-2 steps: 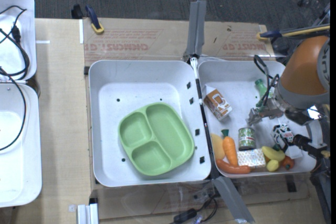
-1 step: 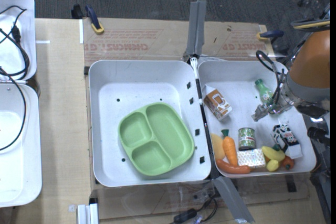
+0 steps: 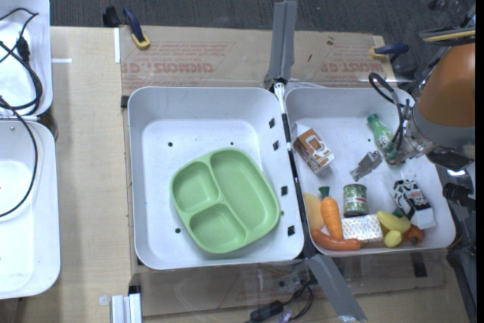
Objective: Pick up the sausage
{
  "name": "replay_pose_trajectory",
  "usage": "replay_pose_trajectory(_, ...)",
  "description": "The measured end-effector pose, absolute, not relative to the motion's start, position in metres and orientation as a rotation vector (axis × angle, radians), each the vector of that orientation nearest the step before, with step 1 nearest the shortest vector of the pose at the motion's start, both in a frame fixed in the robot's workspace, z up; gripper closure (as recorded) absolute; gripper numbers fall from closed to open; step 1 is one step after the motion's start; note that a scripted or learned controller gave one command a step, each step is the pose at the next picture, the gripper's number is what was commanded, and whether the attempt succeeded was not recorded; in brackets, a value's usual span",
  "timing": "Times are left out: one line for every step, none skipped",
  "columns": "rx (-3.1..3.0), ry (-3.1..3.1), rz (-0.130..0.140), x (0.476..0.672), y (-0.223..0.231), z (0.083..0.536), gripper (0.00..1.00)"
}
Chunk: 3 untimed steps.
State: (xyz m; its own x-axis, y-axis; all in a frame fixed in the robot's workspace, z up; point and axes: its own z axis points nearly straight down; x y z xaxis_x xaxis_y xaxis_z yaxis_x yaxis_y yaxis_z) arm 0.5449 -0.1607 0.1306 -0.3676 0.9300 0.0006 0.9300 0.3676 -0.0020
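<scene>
Down low, the sausage (image 3: 336,242) hugs the right bin's (image 3: 342,108) front edge.

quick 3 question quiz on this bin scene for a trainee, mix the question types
1. True or false: the sausage lies in the left bin.
2. Which thing lies right behind the sausage: A carrot, B green bottle, C milk carton?
3. Fill in: the green divided plate has ___ compartments.

Key: 1 false, it lies at the front edge of the right bin. 2 A. 3 three.
</scene>
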Motion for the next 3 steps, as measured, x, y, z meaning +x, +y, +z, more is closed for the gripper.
replay_pose_trajectory(-1.522,-2.746,0.002,0.506,-0.122,0.203,0.00)
replay_pose_trajectory(-1.475,-2.770,0.002,0.526,-0.128,0.098,0.00)
replay_pose_trajectory(-1.877,-2.517,0.004,0.556,-0.157,0.089,0.00)
